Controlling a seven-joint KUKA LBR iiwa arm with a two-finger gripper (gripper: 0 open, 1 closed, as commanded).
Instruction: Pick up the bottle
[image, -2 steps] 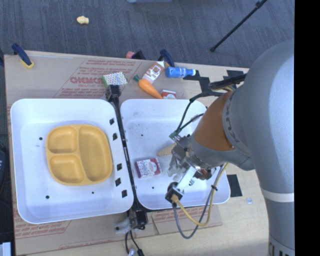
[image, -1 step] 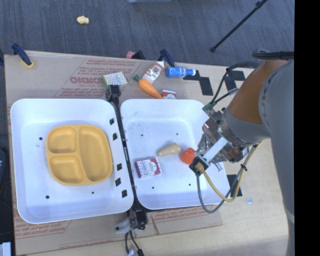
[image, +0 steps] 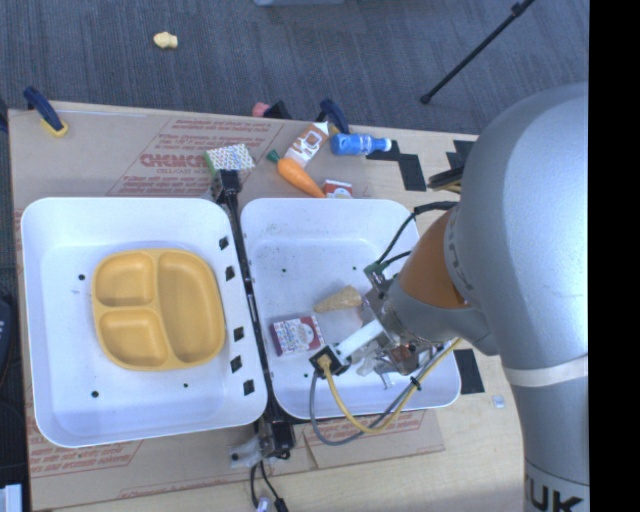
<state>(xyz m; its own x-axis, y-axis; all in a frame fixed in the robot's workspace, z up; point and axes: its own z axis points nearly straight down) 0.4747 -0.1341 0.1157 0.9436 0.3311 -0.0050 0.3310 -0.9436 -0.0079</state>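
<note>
**Claw low in the right bin, bottle outside on the table**

The claw is seen low over the right bin, at about five o'clock within it; whether it is clenched or released cannot be told. The bottle, white with an orange label and green cap, is lying tilted on the table, at twelve o'clock beyond the bin rim, just beside a carrot.

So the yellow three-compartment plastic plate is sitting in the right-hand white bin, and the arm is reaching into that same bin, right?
Not quite. The camera view shows the yellow three-compartment plastic plate in the left-hand shallow white bin, not the right one. The grey arm with its orange band does reach into the right-hand white bin.
</note>
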